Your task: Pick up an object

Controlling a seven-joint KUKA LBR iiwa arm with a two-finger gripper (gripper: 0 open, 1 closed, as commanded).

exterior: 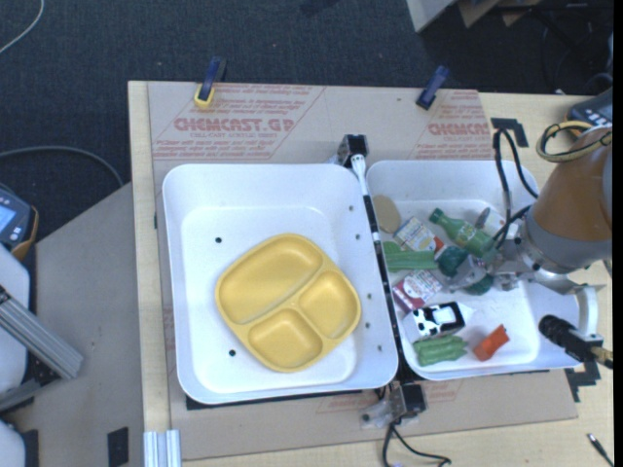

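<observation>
nearest the camera in the right bin (526, 363) lie a green block (440, 349), an orange piece (492, 341) and a black-and-white toy (437, 318). the left bin (185, 261) holds a yellow divided plate (288, 302). farther back, the claw (479, 272) sits low among a green bottle (458, 228) and packets (417, 234); whether it grips anything cannot be told.

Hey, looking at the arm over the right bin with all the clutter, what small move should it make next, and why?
Probably a short, straight descent. The gripper sits low in the right bin over the teal toy beside the green bottle, and nothing visibly sits between its fingers, so closing on one seems the likeliest step.
</observation>
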